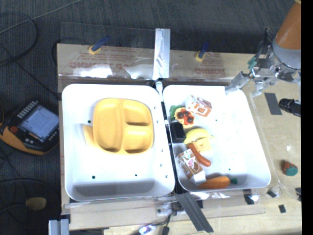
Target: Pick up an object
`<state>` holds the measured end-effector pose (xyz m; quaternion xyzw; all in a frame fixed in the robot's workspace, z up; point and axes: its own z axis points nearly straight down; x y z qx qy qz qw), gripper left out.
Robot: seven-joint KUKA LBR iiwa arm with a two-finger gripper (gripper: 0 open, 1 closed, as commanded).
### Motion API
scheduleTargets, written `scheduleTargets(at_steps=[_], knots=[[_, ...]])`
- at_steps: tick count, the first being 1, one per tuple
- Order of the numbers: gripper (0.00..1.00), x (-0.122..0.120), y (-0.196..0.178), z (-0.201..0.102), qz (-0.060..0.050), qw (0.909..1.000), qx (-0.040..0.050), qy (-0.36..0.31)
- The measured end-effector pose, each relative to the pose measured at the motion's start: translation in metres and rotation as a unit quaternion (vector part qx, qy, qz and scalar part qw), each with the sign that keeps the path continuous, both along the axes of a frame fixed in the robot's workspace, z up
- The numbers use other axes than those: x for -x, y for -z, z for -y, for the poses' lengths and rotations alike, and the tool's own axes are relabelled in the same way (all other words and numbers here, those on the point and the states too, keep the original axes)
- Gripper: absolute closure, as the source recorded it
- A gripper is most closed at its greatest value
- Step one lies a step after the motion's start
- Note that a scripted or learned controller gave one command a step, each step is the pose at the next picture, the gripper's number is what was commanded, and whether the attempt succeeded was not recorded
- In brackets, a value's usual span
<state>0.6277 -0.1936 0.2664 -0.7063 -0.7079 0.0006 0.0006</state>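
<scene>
Starting at the bottom of the frame: the right-hand shallow white plastic bin [254, 131] has all its stuff crammed along its left wall. Lowest down there's an orange toy carrot [214, 182] lying flat against the bin's bottom rim, then a small printed carton [190, 163] with a red toy sausage [201, 157] leaning on it, a yellow rounded toy fruit [197, 135], a black block [177, 130], and higher up a green-and-red piece [182, 114] next to another white printed carton [200, 105]. Any of those could be the pick.

Biggest risk, I'd say, is the crowding: things touch or overlap, so a descent could land on two at once or nudge one away, and the wall leaves little room for a finger on that side. The carrot sitting tight to the rim looks awkward too.

The left bin [73, 131] holds a yellow divided plastic tray [122, 125], probably too wide and flat to pinch easily.

Far up at the upper right, the pincer [257, 75] hangs over the tabletop [283, 141] just past the right bin's top corner, well apart from the pile. It's small and cluttered-looking there, so I can't tell whether it's released or clenched; nothing visibly sits in it. The arm is cut off by the frame edge.
</scene>
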Motion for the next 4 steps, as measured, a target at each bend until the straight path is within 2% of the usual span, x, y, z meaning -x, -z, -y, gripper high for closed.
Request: scheduleTargets(at_steps=[1,2,3,4], knots=[[0.00,-0.040,0.068,-0.050,-0.001,0.9985,0.0008,-0.056],[0.00,-0.049,0.144,-0.046,0.016,0.9975,0.0038,-0.068],[0.00,-0.050,0.152,-0.049,0.014,0.9854,0.0100,-0.169],[1.00,-0.052,0.141,-0.049,0.018,0.9853,0.0118,-0.170]])
